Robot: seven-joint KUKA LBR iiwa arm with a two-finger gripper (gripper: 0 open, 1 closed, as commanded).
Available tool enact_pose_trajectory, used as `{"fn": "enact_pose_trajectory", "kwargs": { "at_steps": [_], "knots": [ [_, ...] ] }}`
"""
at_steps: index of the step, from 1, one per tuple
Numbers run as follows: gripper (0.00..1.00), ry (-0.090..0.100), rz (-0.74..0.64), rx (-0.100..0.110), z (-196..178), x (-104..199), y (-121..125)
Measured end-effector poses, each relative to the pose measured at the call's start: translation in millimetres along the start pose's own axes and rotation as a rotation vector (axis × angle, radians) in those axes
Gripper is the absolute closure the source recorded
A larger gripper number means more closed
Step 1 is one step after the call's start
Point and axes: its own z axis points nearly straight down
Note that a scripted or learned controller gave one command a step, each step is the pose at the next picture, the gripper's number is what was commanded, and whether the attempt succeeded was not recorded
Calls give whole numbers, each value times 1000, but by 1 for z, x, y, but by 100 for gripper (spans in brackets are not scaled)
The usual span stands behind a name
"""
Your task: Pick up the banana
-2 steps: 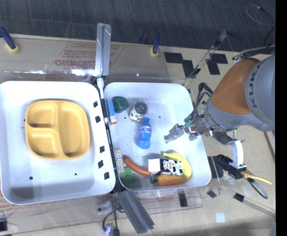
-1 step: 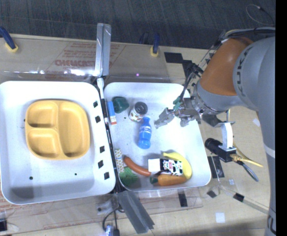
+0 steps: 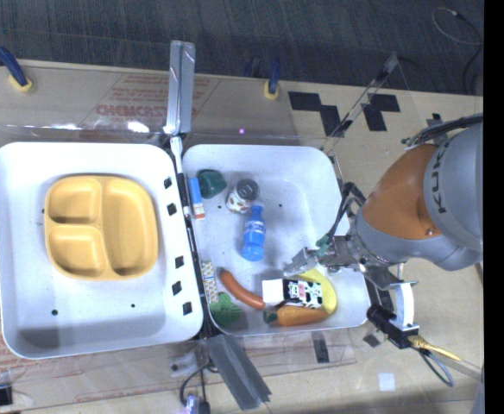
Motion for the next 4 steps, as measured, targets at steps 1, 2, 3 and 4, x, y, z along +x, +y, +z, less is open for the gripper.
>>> {"fn": "enact_pose_trajectory", "kwargs": {
  "at_steps": [1,2,3,4],
  "knots": [
    [0,0,90,4,30,24,51],
    [0,0,-109,2,-35,17,68],
    [0,1,-137,2,-89,0,0],
    [0,-2,-155,-8,27,2,3]
  ]
}}
